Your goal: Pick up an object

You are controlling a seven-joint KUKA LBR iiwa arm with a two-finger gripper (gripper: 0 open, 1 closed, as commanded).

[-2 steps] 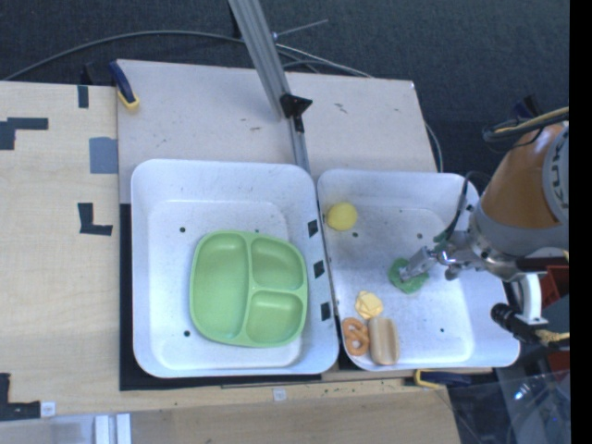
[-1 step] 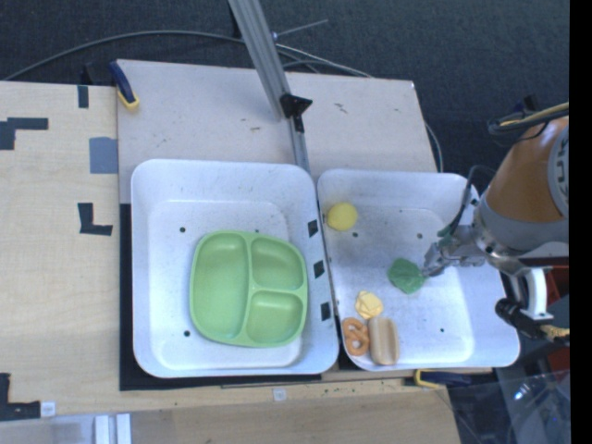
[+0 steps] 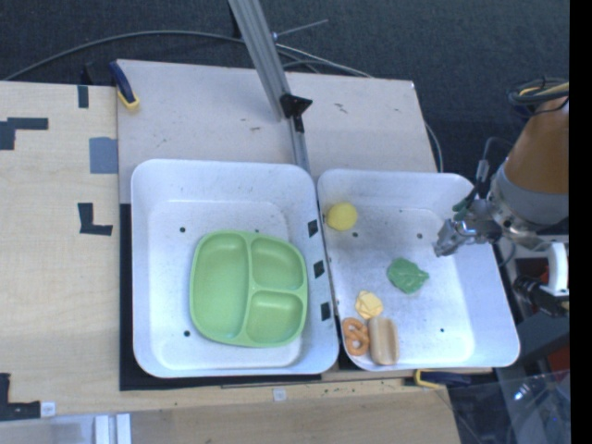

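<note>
Where the surface [image 3: 231, 109] carries them, two shallow white bins are seen side by side: the left bin [image 3: 148, 248] and the right bin [image 3: 481, 331]. One light green divided plate [image 3: 248, 289], with three compartments, is laid flat in the left bin. Five small objects are counted in the right bin: one yellow ball [image 3: 342, 216] near the upper left corner, one green leafy piece [image 3: 407, 275] near the middle, one small yellow piece [image 3: 369, 304] below it to the left, one orange pretzel-like piece [image 3: 354, 336] at the lower left edge, and one tan bread-like roll [image 3: 382, 340] just beside it, touching or nearly touching.

The gripper [image 3: 450, 236] is held over the right side of the right bin, above and to the right of the green leafy piece and apart from it. Whether the jaws are open or closed cannot be told, and nothing is seen between them.

The surface is a pale board, flanked on the left by a light wooden panel [image 3: 46, 276] marked with dark tape pieces. One grey metal pole [image 3: 264, 44] is slanted over the board, and one blue and yellow clamp [image 3: 123, 85] is set at its upper left corner. Dark carpet [image 3: 416, 17] with thin cables is seen beyond.
</note>
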